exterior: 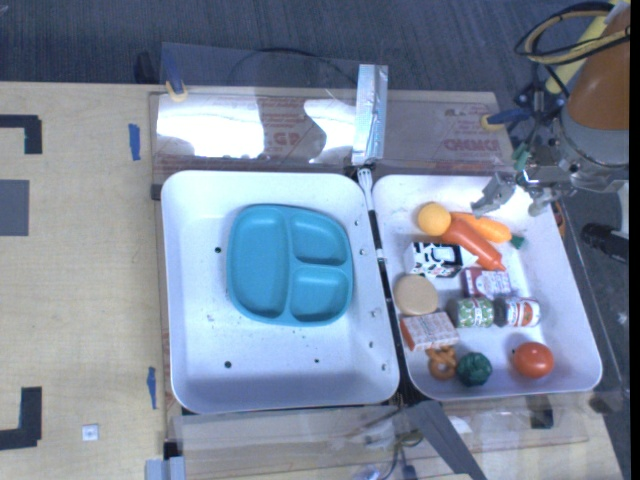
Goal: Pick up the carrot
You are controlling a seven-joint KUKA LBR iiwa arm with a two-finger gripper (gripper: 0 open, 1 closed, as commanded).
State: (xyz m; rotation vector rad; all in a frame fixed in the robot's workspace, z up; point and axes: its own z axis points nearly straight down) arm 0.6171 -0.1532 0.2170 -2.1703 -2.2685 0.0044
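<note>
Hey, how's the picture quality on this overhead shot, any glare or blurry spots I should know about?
In the camera view, strong glare washes out the clear panel behind the left bin; the carrot in the right bin is evenly lit and readable; the gripper near the top right looks soft and slightly blurred, and the labels on the small packages are too fuzzy to read.

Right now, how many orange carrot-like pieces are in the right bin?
2. One carrot lies near the bin's top, and a redder one lies against its lower side, both right of the yellow ball. Nothing looks hidden.
</note>
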